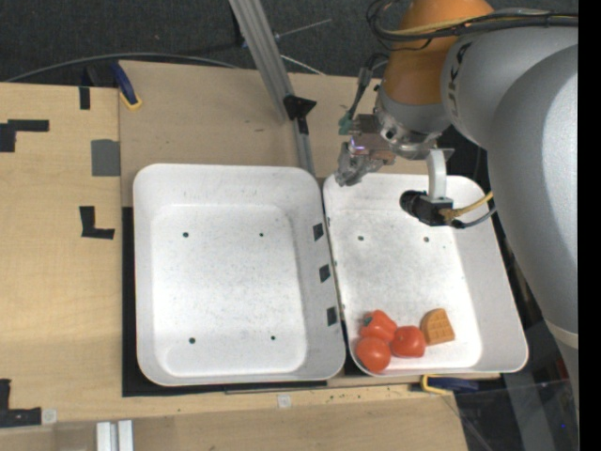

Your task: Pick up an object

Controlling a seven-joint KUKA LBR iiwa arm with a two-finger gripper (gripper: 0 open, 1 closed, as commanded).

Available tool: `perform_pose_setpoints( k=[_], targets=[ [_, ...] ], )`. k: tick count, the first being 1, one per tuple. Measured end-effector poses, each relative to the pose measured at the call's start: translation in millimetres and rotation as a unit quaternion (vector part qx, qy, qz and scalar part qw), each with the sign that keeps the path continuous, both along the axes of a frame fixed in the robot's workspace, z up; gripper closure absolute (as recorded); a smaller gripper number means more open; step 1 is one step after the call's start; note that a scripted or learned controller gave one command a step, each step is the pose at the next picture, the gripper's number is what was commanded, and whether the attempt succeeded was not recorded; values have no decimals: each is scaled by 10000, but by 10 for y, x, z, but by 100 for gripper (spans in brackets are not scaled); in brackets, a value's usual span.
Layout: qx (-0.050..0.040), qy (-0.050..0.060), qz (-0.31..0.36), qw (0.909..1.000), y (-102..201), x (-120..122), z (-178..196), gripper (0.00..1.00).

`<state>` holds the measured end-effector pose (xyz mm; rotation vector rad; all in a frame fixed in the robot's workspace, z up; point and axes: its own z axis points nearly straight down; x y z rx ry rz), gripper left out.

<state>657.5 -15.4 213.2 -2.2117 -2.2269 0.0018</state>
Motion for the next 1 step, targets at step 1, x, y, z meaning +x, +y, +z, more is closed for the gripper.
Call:
perform_pose_setpoints(
  k=[1],
  targets=[
    [3, -15, 2, 10000, 542, 37, 138, 100]
  ],
)
